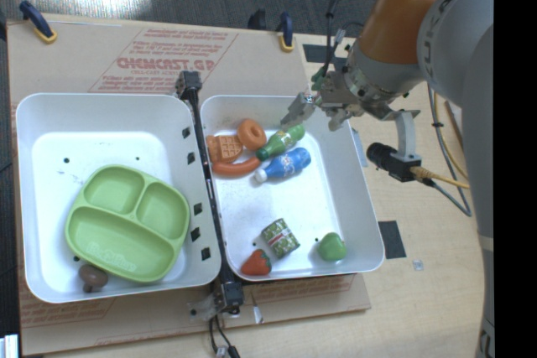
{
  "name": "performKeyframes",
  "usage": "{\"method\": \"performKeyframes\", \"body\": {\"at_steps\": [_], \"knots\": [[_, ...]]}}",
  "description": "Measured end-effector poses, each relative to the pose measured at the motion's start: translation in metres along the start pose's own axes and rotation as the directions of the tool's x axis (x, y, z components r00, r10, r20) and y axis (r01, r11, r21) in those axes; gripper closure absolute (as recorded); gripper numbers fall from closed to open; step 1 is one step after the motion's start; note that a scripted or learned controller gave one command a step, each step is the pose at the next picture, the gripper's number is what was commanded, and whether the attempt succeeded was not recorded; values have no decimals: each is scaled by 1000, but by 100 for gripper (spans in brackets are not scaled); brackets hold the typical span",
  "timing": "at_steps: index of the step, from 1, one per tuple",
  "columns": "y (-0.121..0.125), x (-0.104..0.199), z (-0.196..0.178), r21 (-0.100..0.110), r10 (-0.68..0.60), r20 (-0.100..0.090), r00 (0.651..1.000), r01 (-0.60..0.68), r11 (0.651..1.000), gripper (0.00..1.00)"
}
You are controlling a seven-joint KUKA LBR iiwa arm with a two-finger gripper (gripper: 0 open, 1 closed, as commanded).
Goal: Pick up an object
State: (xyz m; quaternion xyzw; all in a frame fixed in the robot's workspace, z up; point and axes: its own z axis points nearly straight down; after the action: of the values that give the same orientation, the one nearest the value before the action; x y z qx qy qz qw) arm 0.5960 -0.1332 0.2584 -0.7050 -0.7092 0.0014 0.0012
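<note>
The right bin (357,180) holds several toys. An orange donut (251,133), a waffle (223,148) and a sausage (236,168) lie at its far left. A green bottle (281,142) and a blue bottle (284,165) lie side by side just right of them. Near the front edge sit a small can (279,237), a green fruit (331,247) and a strawberry (257,263). My gripper (317,113) hovers over the bin's far right corner, open, with nothing between its fingers. Its left finger (298,109) is just above the green bottle's top end.
The left bin (33,138) holds a green divided plate (127,220) and a small brown object (93,277) at its front left. A black clip (189,83) sits on the divider between the bins. Cables (445,172) trail to the right of the bins.
</note>
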Motion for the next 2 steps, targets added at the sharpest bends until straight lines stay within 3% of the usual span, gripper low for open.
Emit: {"method": "performKeyframes", "body": {"at_steps": [1,2], "knots": [[-28,40,156,4,-1,-1,1000,1,1000,0],[-102,20,168,1,-1,-1,1000,1,1000,0]]}}
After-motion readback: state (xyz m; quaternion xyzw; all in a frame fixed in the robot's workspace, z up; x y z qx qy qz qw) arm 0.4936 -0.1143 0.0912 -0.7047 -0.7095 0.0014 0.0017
